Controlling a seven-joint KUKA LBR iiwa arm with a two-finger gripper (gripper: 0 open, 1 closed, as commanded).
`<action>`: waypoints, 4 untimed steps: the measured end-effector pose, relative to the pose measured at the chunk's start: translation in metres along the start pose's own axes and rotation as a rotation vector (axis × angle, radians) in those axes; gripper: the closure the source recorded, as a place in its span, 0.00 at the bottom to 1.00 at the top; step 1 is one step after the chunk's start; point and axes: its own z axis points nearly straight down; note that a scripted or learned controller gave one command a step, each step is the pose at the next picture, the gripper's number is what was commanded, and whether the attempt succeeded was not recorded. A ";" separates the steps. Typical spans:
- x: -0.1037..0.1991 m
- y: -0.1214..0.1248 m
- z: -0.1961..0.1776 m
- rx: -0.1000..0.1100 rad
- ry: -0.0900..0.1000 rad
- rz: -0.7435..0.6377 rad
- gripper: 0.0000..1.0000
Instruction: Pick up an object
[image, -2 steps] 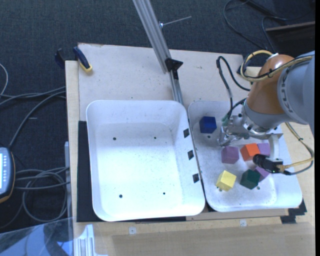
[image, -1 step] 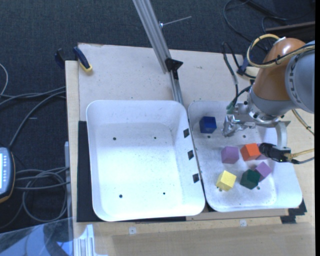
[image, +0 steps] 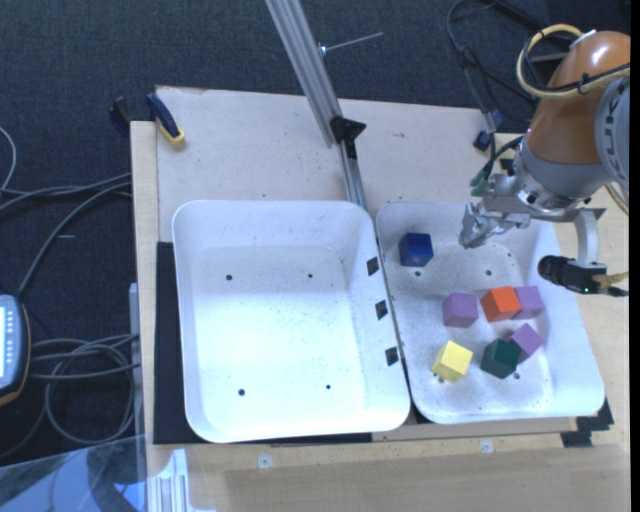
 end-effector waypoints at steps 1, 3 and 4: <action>0.000 0.002 -0.032 0.003 0.001 0.000 1.00; 0.094 0.020 -0.037 0.005 0.003 -0.004 1.00; 0.148 0.024 -0.044 0.005 0.004 -0.005 1.00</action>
